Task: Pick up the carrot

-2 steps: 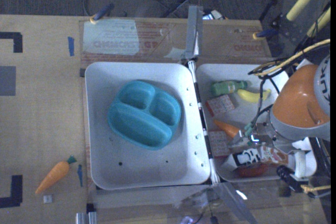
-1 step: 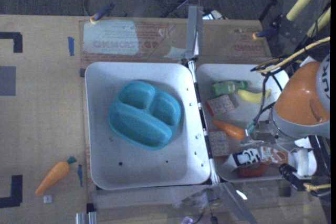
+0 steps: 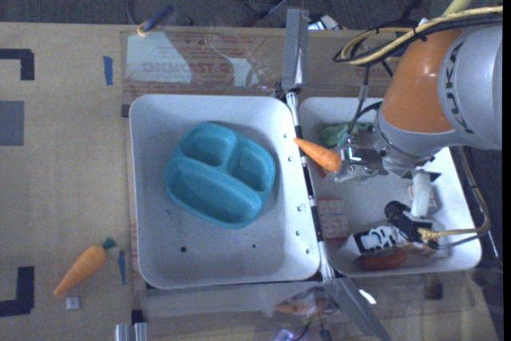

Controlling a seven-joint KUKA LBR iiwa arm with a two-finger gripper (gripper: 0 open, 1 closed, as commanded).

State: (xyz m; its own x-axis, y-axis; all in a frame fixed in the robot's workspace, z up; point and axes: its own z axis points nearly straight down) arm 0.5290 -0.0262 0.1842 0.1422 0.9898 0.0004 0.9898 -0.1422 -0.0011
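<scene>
An orange carrot (image 3: 317, 153) points left over the divider between the two bins, its thick end at my gripper (image 3: 345, 164). The gripper is shut on that thick end, and the carrot sticks out to the left of the fingers. The arm's orange band (image 3: 423, 88) and grey wrist hang over the right bin (image 3: 467, 247). A second carrot (image 3: 80, 268) with a green top lies on the bench outside the bins at the lower left.
A blue compartment plate (image 3: 219, 172) lies in the left bin (image 3: 160, 251). The right bin holds a green item (image 3: 334, 132), a white bottle (image 3: 421, 196), a black-and-white item (image 3: 383, 239) and a red one (image 3: 385, 258). Cables hang behind the arm.
</scene>
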